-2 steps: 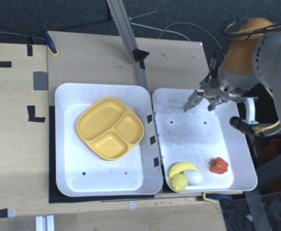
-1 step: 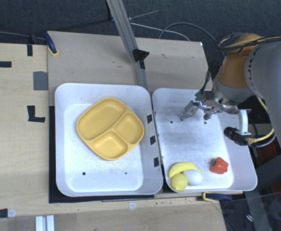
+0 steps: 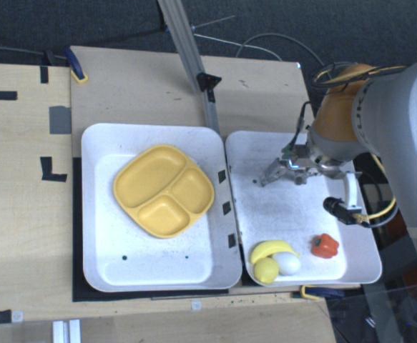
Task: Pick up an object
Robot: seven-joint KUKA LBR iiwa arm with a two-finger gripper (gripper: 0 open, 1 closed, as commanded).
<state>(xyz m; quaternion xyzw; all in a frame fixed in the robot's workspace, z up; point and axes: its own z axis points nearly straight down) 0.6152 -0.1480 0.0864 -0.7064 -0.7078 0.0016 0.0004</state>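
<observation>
Nearest to the camera, in the front part of the right bin, lay a small cluster: a yellow banana curved over a yellow lemon and a white egg, all three touching, close to the bin's front left corner. A red pepper sat apart from them, near the front right corner. My gripper was over the back half of this bin, well apart from all of these things, and nothing was between my fingers. Whether the fingers were spread or pressed together I could not tell, because they looked like one grey shape pointing toward the left edge of the bin. The left bin carried a yellow divided plate in its middle. I judged that the main danger was the cluster: if I came down on the banana, a finger could land on the lemon or the egg, push them away, and close on nothing. The egg was round and could roll easily. The banana's long axis ran roughly left to right along the front edge, its arch bending toward the back of the bin. The pepper stood alone, so it seemed the safer choice.
</observation>
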